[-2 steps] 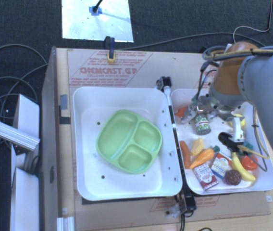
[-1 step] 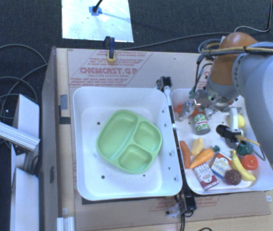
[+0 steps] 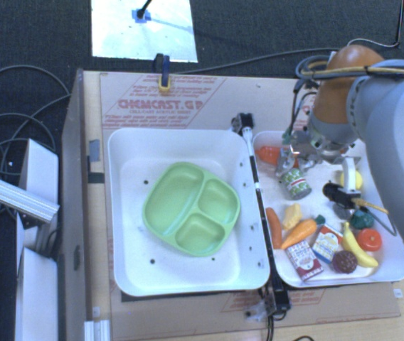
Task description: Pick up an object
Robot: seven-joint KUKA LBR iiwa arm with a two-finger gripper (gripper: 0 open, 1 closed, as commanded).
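Brown bench [image 3: 188, 94] on dark carpet [image 3: 31, 20], cables [image 3: 3, 130] at left, two white bins [image 3: 127, 190], jaws' state unclear

Arm [image 3: 394, 119]: fat grey cyl. casing, smooth, light sheen. Orange band [image 3: 341, 84] above wrist, rounded, glossy. Thin yellowish line runs along casing top. Grey cables loop just above band. Below band, small metal gripper [image 3: 291, 156] assy w/ dark fittings; detail too blurred.

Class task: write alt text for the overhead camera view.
A grey robot arm lowers its gripper over a small can in the right bin, crowded with toy food. The left bin holds a green divided plate.
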